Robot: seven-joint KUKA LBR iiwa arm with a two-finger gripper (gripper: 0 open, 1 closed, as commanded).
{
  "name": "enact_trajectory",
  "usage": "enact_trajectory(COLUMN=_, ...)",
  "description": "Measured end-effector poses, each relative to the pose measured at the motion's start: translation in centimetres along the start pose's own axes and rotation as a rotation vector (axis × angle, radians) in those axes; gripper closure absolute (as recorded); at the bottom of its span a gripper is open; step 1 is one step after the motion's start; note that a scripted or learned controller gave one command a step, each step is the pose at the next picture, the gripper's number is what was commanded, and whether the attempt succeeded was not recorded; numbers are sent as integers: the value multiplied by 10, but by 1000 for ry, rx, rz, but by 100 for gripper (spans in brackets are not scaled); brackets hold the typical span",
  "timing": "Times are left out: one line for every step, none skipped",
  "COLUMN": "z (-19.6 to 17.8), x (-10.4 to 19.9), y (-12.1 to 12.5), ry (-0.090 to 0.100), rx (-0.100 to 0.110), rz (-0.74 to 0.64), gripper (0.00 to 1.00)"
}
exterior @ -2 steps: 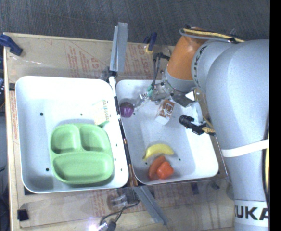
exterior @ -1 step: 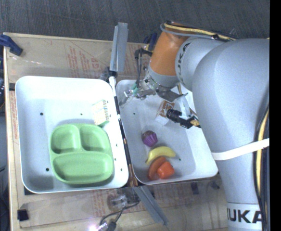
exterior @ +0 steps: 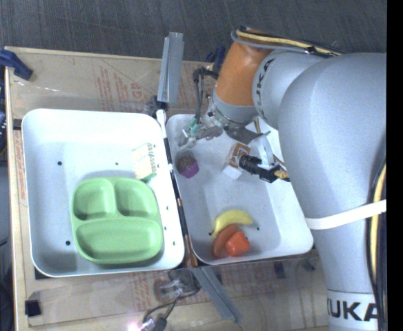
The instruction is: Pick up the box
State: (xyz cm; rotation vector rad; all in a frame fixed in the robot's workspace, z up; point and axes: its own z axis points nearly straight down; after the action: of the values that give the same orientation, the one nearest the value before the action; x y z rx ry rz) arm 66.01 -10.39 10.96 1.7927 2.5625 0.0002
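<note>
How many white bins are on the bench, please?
2. The left bin holds a green divided tray and a small box. The right bin holds a banana; the arm covers part of it.

The arm (exterior: 326, 157) is a thick, rounded shell of smooth pale grey, with a broad orange band (exterior: 237, 74) wrapping the section above the wrist. White "KUKA" lettering (exterior: 353, 312) runs across a darker grey strip low on its body. A thin white seam line (exterior: 346, 216) curves across the shell.
</note>
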Motion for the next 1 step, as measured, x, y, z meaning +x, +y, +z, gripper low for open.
enact_trajectory(z=-56, x=-3, y=-38, ry=13, rx=9, rz=-197, gripper=100)
